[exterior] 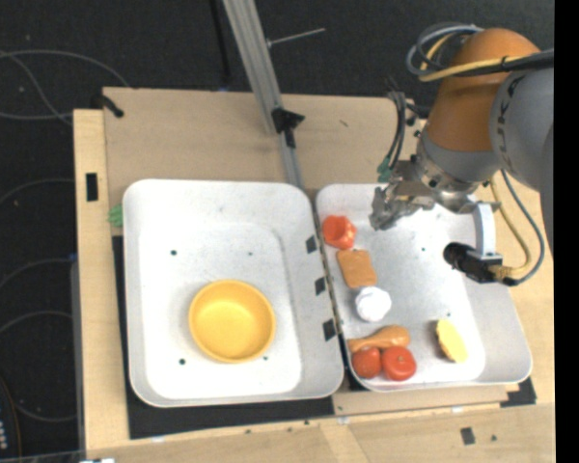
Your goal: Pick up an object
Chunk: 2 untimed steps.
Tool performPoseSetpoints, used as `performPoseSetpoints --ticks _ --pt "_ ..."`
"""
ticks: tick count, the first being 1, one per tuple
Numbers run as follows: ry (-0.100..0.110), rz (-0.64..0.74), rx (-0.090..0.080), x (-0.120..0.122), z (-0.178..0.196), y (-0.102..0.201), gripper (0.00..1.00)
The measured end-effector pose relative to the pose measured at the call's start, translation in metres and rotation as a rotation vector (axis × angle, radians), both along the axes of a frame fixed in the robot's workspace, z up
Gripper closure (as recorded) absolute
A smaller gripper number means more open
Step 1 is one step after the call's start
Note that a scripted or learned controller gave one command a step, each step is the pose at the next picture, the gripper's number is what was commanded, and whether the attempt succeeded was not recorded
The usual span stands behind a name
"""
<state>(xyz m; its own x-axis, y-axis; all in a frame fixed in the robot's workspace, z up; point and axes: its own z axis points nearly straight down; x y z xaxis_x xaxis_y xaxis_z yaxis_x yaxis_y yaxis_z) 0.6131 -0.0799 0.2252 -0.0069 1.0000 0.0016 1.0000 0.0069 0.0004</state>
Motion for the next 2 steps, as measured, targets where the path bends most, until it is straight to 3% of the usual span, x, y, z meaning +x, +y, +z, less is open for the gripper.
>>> performPoseSetpoints --ticks 2 --pt "-0.003 0.002 0.001 0.023 0.013 0.098 1.0"
